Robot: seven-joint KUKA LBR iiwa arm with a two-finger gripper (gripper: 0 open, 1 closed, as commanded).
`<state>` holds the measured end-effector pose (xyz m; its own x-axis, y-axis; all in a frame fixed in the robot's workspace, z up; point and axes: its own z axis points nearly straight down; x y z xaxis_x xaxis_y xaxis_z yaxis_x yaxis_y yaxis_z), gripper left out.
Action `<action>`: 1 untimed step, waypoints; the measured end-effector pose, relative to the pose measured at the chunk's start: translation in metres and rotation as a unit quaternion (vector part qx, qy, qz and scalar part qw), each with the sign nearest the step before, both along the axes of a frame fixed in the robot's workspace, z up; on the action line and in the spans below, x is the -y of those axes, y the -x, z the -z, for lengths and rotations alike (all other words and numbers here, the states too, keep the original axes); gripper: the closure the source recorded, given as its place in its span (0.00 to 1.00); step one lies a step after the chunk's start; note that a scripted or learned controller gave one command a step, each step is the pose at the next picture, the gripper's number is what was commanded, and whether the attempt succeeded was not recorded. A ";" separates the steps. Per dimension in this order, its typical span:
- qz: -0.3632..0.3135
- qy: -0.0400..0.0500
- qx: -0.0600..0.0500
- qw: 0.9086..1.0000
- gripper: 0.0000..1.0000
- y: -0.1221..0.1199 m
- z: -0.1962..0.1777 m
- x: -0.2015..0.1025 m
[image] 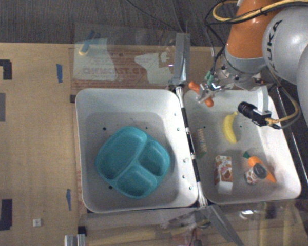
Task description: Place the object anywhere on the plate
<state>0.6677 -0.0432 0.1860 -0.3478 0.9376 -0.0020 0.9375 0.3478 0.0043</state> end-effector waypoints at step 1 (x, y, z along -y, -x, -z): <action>-0.034 0.000 -0.002 0.999 1.00 0.093 0.001 -0.056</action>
